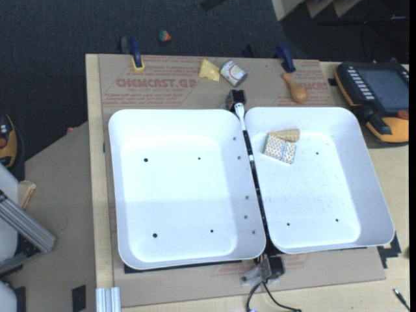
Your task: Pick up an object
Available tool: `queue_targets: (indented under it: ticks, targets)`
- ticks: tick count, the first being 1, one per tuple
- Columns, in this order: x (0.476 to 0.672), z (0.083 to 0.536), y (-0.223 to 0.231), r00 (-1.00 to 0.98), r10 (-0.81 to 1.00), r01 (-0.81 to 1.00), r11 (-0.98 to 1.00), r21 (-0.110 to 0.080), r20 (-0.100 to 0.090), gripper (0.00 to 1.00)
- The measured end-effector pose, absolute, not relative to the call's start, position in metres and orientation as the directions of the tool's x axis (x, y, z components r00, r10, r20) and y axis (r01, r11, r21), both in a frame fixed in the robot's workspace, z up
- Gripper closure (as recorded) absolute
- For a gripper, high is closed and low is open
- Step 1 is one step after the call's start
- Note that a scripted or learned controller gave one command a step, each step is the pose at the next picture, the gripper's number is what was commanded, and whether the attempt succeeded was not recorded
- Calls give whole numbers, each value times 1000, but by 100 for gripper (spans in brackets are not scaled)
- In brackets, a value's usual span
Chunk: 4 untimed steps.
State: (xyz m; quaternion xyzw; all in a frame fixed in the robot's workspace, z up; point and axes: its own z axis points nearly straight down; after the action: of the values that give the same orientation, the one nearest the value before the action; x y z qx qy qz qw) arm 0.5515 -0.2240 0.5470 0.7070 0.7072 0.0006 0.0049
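Observation:
In the right bin, near its back left corner, lies a small white packet with a dotted pattern. A tan wafer-like piece touches the packet's far edge. The left bin sits beside it, the two rims meeting along a dark seam.
Behind the bins on the brown board lie a yellow wedge, a small grey-white box and an orange wooden piece. Blue clamps hold the board's back edge. A black and orange pendant rests at the right.

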Motion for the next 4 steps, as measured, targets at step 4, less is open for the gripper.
queue_targets:
  ticks: [4]
  targets:
    - [554,591,-224,-3,1000,1000,3,28,-22,100]
